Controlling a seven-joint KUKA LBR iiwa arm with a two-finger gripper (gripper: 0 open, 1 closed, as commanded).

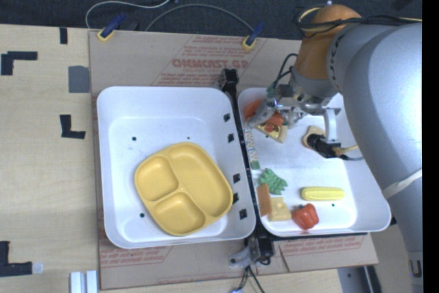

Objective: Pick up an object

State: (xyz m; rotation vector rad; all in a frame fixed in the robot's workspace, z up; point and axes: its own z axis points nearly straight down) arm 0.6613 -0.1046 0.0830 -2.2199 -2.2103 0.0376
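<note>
A small red and yellow toy (273,127) lies in the upper left of the right bin (357,216), with the gripper (278,110) right over it. Lower in that bin sit a green piece (273,180), corn (322,194) and a red pepper (306,216). A yellow tray (182,186) fills the left bin (116,113).
</note>
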